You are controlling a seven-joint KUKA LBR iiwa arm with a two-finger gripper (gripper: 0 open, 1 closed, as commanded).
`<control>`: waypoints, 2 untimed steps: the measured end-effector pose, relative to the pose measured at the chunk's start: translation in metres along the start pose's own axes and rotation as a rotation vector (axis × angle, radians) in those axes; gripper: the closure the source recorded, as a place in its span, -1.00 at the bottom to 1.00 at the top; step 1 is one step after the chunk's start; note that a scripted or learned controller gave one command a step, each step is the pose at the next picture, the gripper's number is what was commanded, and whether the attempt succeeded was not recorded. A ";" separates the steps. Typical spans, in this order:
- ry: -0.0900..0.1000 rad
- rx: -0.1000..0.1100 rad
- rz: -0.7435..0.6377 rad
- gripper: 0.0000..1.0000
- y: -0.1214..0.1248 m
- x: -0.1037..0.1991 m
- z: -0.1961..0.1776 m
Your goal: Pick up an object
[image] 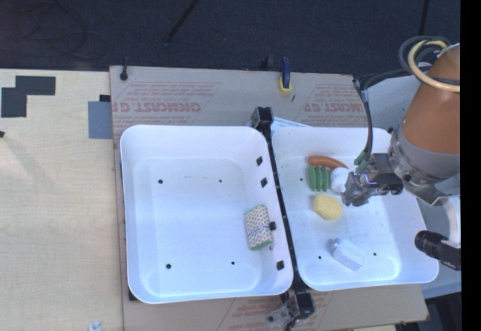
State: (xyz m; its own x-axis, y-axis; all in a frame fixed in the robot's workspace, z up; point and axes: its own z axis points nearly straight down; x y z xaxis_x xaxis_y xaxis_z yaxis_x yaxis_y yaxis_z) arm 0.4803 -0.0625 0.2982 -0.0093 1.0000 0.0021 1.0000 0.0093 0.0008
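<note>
Right bin [406, 265]: I'm hovering my gripper [352, 190] w/ jaw state I can't tell, just right of the green veg [319, 177]; yellow corn piece [327, 207] lying just below-left, nearest target.

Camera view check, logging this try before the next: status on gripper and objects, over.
Gripper low in right white bin, jaws' state unclear. Yellow lumpy object beside it, green ridged piece and orange-red sausage shape close behind. Patterned block alone in left white bin.

Two shallow white plastic bins [150, 171]: a green-and-white patterned sponge block [258, 228]; at three o'clock, a yellow lump [327, 207], green ridged piece [319, 178], orange-red carrot-shaped toy [327, 162].
</note>
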 end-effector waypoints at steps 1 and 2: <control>-0.002 0.008 0.014 1.00 -0.001 -0.060 0.043; -0.002 0.005 0.016 1.00 -0.007 -0.155 0.072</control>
State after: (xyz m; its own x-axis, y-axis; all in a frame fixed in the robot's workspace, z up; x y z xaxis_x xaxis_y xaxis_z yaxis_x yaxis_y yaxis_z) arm 0.4743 -0.2171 0.2259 0.0066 1.0000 -0.0002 1.0000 -0.0066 -0.0047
